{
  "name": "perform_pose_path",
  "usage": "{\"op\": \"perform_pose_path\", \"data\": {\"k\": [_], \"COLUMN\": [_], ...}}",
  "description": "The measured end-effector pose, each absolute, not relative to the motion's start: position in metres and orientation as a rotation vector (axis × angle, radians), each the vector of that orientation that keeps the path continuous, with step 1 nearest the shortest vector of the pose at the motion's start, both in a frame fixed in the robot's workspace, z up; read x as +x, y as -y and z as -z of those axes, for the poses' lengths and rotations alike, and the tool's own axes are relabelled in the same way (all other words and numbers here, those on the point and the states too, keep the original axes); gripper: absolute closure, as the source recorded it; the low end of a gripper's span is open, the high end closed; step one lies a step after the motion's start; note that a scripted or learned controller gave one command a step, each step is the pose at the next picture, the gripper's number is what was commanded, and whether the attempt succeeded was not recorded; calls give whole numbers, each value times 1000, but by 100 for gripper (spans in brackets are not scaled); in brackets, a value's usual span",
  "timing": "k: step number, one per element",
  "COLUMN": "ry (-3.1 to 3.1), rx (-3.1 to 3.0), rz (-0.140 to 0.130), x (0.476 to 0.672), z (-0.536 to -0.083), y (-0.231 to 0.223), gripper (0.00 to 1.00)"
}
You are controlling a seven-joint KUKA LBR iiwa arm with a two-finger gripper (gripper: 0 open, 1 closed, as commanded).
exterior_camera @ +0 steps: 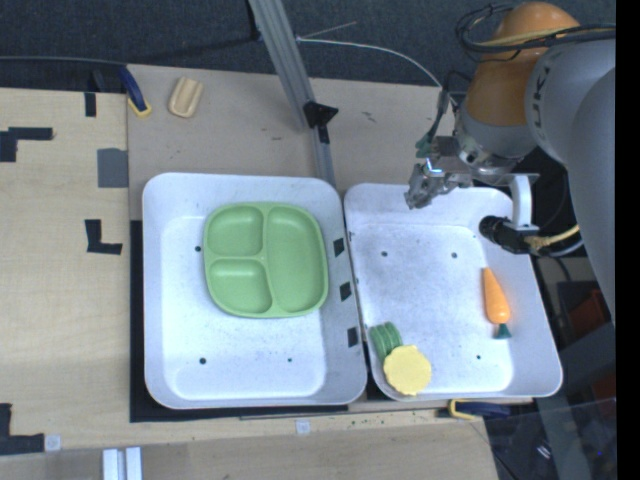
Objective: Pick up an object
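My gripper [424, 190] hangs over the far edge of the right bin [440, 258], with nothing visible between its fingers. An orange toy carrot [494, 297] lies by the bin's right wall, well in front of and to the right of the gripper. A yellow disc [408, 369] rests at the bin's near left corner, touching a green ridged piece [384, 337]. In the left bin [180, 358] sits a green divided plate [266, 259].
A grey metal pole [288, 58] slants down from the top to the gap between the bins. A tan block [185, 97] and a blue-yellow clip [134, 91] lie on the bench behind the left bin. Black cable fittings [505, 233] hang by the right bin's far right corner.
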State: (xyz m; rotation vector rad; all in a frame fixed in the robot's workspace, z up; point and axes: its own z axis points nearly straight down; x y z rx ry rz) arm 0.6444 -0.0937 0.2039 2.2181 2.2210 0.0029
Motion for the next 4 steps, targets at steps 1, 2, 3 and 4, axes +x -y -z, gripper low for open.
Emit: {"op": "perform_pose_path", "data": {"k": [1,2,3,4], "ry": [-2220,-2229,-2230,-2232], "rx": [2216,2216,2219,2217], "rz": [-4,0,3,4], "x": [654,628,599,573], "z": [-258,-261,-247,-234], "y": [100,46,1,-56], "gripper": [100,100,100,100]}}
